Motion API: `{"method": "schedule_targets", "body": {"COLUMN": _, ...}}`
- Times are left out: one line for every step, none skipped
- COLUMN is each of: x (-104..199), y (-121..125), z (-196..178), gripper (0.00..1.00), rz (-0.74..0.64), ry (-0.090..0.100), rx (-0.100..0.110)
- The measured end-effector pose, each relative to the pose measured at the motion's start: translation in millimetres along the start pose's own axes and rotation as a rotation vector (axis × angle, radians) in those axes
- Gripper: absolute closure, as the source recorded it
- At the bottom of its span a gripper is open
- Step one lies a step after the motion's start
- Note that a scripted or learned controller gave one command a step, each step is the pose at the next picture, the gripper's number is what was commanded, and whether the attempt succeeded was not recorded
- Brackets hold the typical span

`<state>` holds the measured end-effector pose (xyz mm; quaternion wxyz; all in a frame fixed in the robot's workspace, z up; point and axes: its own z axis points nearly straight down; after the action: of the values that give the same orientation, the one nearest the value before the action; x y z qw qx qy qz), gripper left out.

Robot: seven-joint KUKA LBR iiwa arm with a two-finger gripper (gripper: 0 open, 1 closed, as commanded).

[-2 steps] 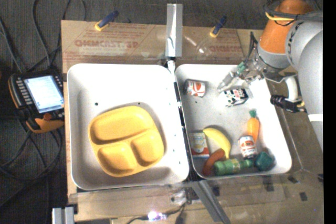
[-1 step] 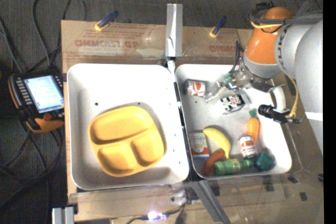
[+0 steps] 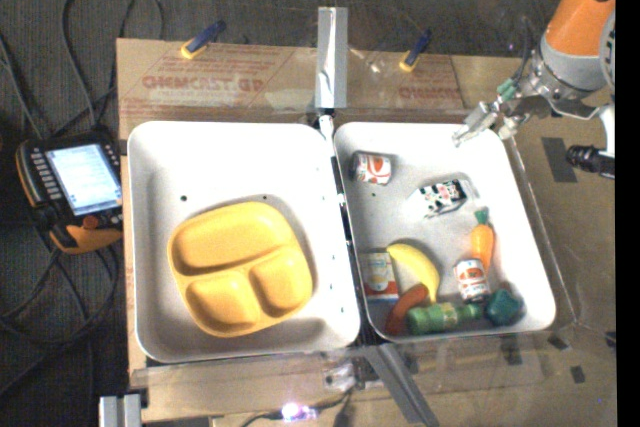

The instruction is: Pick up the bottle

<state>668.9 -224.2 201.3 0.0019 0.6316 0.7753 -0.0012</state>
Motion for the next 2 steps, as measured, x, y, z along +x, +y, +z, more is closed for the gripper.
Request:
{"method": "schedule_targets", "body": {"x": 55, "y": 3, "z": 107, "gripper": 0.00, "rz": 0.007, "ry": 0.001, "rx": 0.001}}
{"method": "schedule_targets", "body": {"x": 1, "y": 0, "z": 65, "gripper": 0.00, "rz": 0.040, "ry": 0.001, "rx": -0.001}}
